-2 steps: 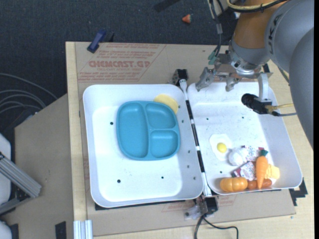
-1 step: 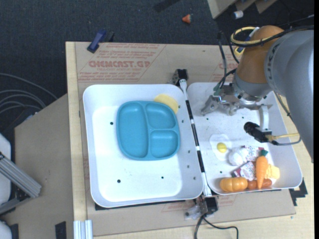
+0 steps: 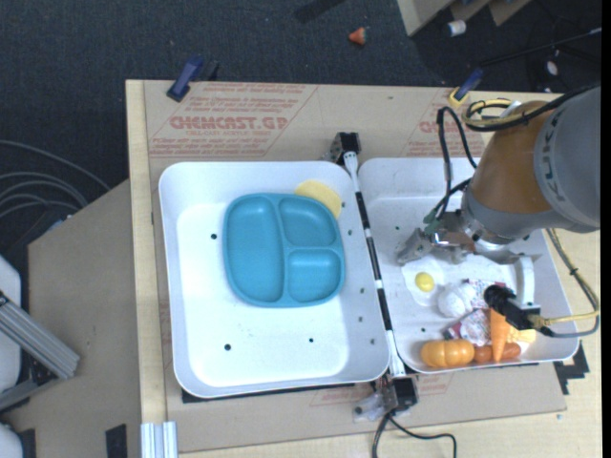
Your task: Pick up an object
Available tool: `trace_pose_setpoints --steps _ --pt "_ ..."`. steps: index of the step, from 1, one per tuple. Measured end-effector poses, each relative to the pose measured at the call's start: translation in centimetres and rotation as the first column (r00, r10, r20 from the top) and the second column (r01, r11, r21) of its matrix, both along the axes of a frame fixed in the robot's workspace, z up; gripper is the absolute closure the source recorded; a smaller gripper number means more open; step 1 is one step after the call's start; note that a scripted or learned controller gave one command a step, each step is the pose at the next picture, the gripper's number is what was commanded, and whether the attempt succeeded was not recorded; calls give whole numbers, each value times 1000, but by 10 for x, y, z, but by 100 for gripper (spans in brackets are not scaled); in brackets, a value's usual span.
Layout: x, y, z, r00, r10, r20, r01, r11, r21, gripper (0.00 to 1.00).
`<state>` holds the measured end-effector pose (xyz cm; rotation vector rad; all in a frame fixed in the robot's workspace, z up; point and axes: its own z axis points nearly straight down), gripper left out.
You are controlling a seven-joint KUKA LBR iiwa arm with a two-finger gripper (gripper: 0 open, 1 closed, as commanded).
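My gripper [image 3: 430, 243] hangs low over the middle of the right bin [image 3: 401, 184], at the end of the grey arm with its orange band [image 3: 504, 165]. Just below it lies a small fried-egg toy [image 3: 423, 281], white with a yellow yolk. A white lumpy object [image 3: 452, 301] sits to the egg's right. Along the bin's front wall lie an orange bun-shaped piece [image 3: 447, 353], a carrot-like orange piece [image 3: 499, 329] and a crumpled red-and-white item [image 3: 471, 327]. Nothing shows in the gripper's grasp.
The left bin [image 3: 191, 284] bears a blue three-part plate [image 3: 283, 248] with a yellow round object [image 3: 322, 195] behind its far right corner. Black clamps [image 3: 346, 145] join the bins. Cables [image 3: 449, 141] run along the arm.
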<state>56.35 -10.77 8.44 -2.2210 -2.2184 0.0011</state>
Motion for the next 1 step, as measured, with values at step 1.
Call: trace_pose_setpoints --steps 1 --pt "103 -4 1 1000 1 3 -1 1000 -1 0"
